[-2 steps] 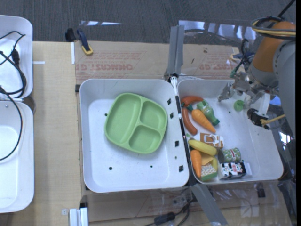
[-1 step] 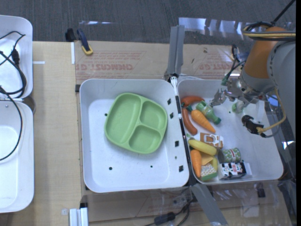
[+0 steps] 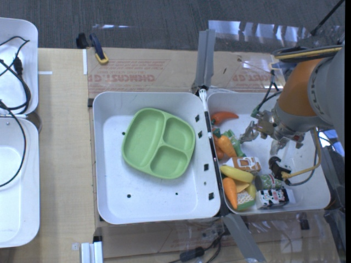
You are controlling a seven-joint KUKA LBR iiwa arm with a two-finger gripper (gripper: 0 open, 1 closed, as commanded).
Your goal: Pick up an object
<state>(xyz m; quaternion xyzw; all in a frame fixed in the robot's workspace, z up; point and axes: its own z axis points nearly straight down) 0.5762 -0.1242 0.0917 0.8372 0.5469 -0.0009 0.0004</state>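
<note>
Arm (image 3: 307, 92) low over right bin (image 3: 312, 201)

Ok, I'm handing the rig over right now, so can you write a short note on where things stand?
Gripper: hovering over the right bin, above bare floor just right of the toy pile; nothing visible between its fingers, which look spread.
Objects: banana, carrots and small boxes lie clustered along the right bin's left and lower side. A green divided plate sits in the left bin.
Done: nothing picked yet.
Left: descend onto one item, close, lift.
</note>
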